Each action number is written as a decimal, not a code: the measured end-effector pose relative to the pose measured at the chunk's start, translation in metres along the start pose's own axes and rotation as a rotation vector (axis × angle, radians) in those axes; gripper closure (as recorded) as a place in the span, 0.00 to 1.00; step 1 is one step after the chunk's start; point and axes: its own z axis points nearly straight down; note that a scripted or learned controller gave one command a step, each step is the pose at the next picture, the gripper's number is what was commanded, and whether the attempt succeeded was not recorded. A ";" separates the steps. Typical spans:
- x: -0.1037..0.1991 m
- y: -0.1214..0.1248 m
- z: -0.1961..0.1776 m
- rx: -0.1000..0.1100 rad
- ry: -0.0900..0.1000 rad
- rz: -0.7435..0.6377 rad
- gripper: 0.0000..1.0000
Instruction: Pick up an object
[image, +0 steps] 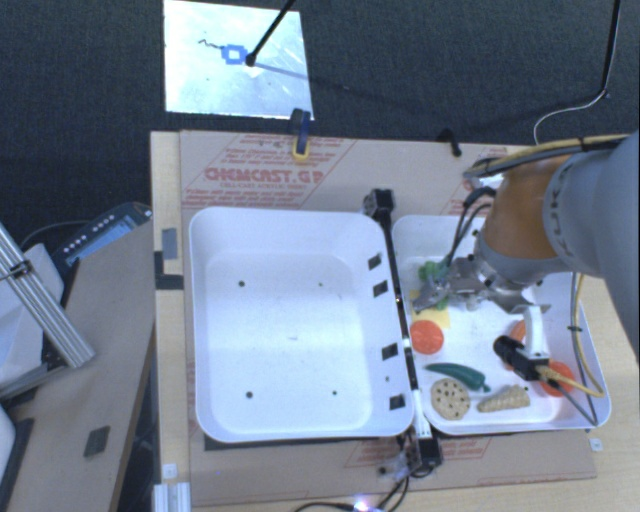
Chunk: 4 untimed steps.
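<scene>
My gripper (432, 292) is low over the left part of the right bin (590, 345), reaching in from the right. A small green object (432, 268) lies just behind it, touching or nearly touching. A yellow piece (439, 319) and a red-orange round fruit (427, 338) lie just in front of it. Toward the bin's front sit a dark green pepper-like thing (459, 375), a speckled round cookie (450, 399) and a beige ridged cone (503, 400). I see nothing held between the fingers.
The left bin (290, 320) stands beside the right one, and black clips (392, 352) line the shared wall. An orange object (560, 374) and a red bit (518, 327) lie at the right bin's right side under the arm.
</scene>
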 end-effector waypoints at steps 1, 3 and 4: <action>-0.001 0.011 0.008 -0.001 0.000 -0.001 0.00; -0.064 -0.101 0.008 0.005 0.001 0.005 0.00; -0.055 -0.095 -0.209 -0.016 -0.005 -0.003 0.00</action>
